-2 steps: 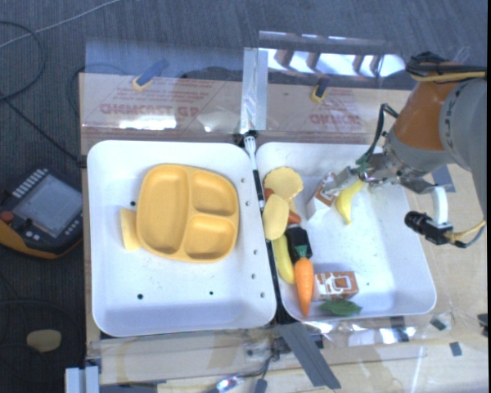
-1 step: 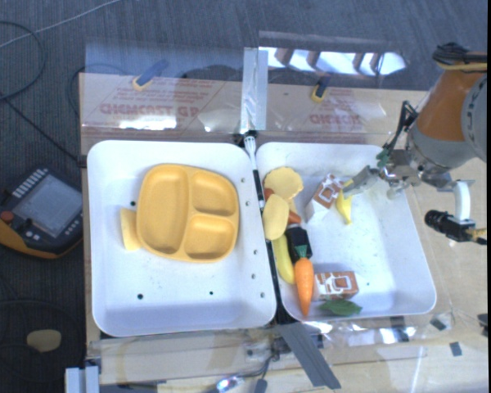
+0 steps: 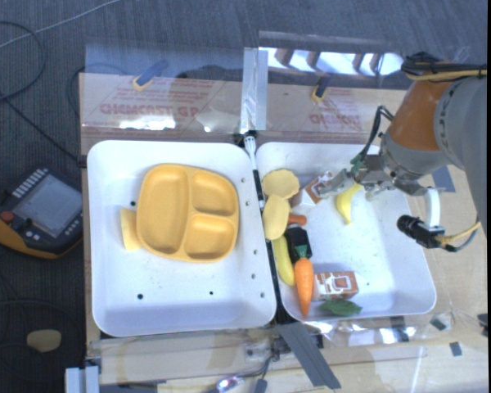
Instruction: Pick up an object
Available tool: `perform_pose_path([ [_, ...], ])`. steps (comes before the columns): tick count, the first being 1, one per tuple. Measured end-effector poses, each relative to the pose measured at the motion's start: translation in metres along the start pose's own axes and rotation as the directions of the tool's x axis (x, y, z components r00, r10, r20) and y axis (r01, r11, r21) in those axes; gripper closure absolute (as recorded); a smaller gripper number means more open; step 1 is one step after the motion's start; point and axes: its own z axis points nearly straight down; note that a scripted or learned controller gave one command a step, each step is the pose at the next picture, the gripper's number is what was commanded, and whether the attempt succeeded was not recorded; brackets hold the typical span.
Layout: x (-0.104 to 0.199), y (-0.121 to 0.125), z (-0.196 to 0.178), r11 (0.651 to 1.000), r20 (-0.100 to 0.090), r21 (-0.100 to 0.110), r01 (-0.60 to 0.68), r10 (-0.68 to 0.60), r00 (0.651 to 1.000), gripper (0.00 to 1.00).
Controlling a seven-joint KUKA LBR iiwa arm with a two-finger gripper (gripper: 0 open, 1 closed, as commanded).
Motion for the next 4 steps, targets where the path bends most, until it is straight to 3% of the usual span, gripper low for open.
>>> perform_pose_path([
  [1,0.001,-0.001,-0.006,1.0,0.0,0.005,0.002,-0.002,1.0,1.0],
  [2,0.027,-0.013,0.025,0.944,-0.015,0.016,0.331,-0.331,0.944,1.0],
  [3,0.073,0.018,-0.025,0.981,-0.016,0.025,0.193,-0.193,0.981,1.0],
  [4,0.073,0.017,-0.024,0.981,-0.016,0.026,0.193,-0.193,0.981,0.0],
])
